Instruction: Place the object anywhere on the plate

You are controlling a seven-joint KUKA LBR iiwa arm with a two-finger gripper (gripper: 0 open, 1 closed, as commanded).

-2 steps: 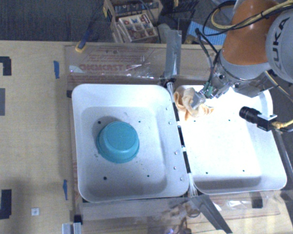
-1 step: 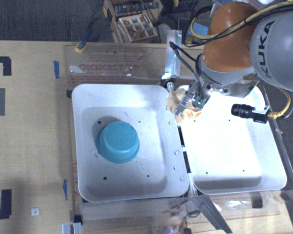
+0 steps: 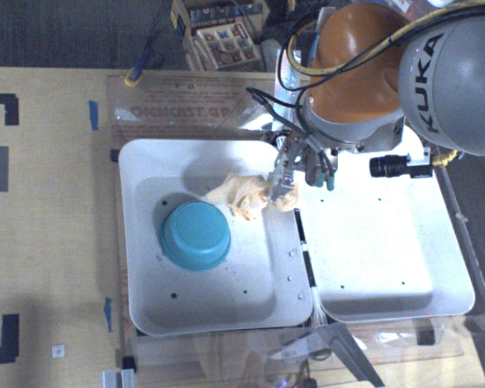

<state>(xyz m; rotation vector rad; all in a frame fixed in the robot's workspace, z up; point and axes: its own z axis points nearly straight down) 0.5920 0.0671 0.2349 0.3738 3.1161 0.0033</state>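
Note:
A blue round plate (image 3: pixel 196 234) lies in the left bin (image 3: pixel 145 297), left of its middle. A cream, lumpy soft object (image 3: pixel 244 194) rests on the bin floor just up and right of the plate, next to the bin's right wall. My gripper (image 3: pixel 284 180) comes down from the grey and orange arm (image 3: pixel 364 63) onto the right end of this object and appears to touch it. The object's right tip is partly hidden behind the gripper. It stays off the plate, with a narrow gap between them.
The right bin (image 3: pixel 388 241) sits beside the left one, with the dividing rims (image 3: pixel 303 249) running just below the gripper. A black camera mount (image 3: pixel 396 166) sticks out from the wrist over the right bin. Boxes and cables crowd the bench behind the bins.

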